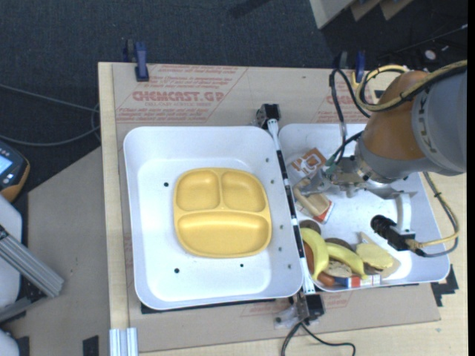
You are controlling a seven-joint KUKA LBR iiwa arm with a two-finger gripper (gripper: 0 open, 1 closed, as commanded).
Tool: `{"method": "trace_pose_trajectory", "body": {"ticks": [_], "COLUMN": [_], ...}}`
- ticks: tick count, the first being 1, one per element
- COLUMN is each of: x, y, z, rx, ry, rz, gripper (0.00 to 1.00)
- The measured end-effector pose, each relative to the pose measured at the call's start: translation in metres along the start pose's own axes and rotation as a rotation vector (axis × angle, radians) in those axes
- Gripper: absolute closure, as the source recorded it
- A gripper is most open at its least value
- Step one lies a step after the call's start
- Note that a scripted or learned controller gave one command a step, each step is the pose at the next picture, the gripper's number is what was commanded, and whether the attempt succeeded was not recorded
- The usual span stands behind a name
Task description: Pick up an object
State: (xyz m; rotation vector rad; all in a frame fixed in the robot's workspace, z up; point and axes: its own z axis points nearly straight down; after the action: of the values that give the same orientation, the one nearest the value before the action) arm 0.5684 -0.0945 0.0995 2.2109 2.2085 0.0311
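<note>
Two-finger gripper (323, 178) sits low over the rear-left part of the right-hand shallow white bin (434, 269). It is carried by the grey arm with orange band (404, 128), which enters from the right. The metal parts at its tip crowd together. I cannot tell whether it is open or closed, or whether it has hold of anything.

Pickable objects, all in the right-hand bin:
- Small white-and-orange printed packet (306, 162), just beside the gripper on its rear-left side. Print too small to read.
- Tan block with a brown face (317, 205), just in front of the gripper, near the bin's left wall.
- Curved yellow bananas (320, 249), further forward, against the left wall.
- Pale yellow rounded piece (375, 256), just right of the bananas.
- Flat red-and-blue packet (349, 280), partly under the bananas at the front rim. Label not legible.

Left-hand shallow white bin (148, 199): a yellow plastic tray with three compartments (221, 212) lies near its middle.

Both bins rest on a brown paper-faced board (215, 95) printed in red "CHEMCAST GP". The finer lines of print cannot be read. A blue clamp (139, 56) grips the board's rear-left corner.
</note>
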Motion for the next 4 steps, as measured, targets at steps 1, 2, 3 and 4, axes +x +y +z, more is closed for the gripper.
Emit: {"method": "trace_pose_trajectory", "body": {"ticks": [1, 2, 3, 4], "x": [0.001, -0.041, 0.002, 0.001], "y": [-0.015, 0.035, 0.006, 0.007], "z": [0.000, 0.004, 0.012, 0.002], "rx": [-0.017, -0.005, 0.021, 0.019], "ry": [-0.002, -0.005, -0.003, -0.002], "rz": [0.002, -0.003, -0.003, -0.001], "gripper": [0.00, 0.00, 0.00, 1.00]}}
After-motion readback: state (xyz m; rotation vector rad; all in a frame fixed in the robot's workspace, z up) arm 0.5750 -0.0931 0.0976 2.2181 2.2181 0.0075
